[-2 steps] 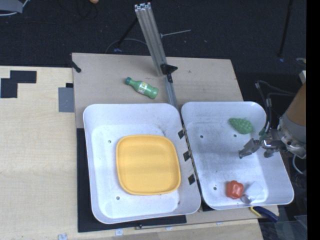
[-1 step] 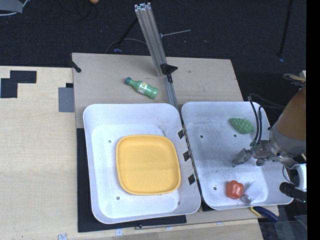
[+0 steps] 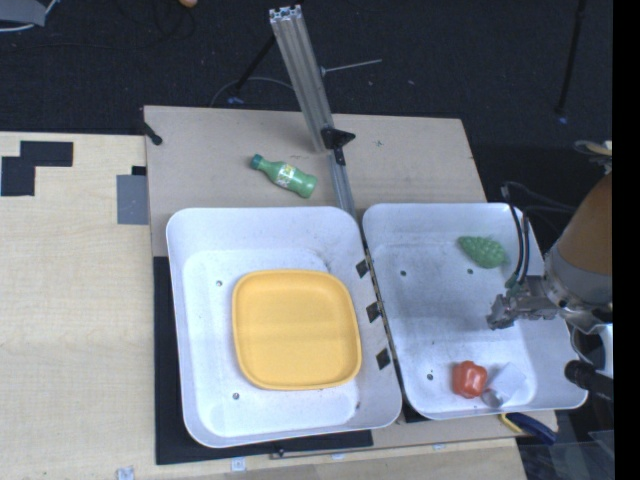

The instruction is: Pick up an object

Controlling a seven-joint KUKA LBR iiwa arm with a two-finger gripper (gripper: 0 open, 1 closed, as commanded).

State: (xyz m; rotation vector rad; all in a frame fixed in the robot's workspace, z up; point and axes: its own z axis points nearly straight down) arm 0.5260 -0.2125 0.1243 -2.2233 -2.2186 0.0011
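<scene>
Hand (image 3: 503,315) low over right bin (image 3: 430,238), grip state unclear, green leafy object (image 3: 482,251) lying long axis upper-left to lower-right

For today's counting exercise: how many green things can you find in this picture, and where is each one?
2. A green bottle lies on the board behind the left bin. A green leafy piece sits in the right bin, near its back. Others could be hidden under the arm.

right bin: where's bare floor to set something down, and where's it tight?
Right bin: bare floor across the left and middle, bordered by the divider, the green object up top and the red object near the front. Tight along the right wall, where the gripper sits between those two. Left bin: the yellow plate fills the centre, leaving narrow margins.
</scene>
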